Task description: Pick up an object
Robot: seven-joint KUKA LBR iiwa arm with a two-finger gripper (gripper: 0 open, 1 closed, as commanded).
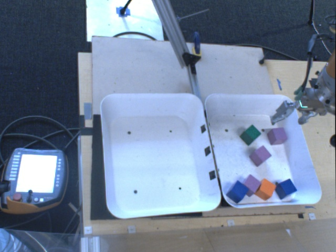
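At right of frame, the gripper (293, 114), fingers apart and empty, hovers above small, seemingly light, rigid blocks; the purple block (277, 136) offers flat opposite faces.

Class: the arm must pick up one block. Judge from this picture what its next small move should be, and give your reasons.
Probably move the gripper a little toward the lower left and down over the purple block, the nearest one. The gripper sits above the right bin's far right corner with no block under it, and that block stands apart from the green block, leaving room around it.
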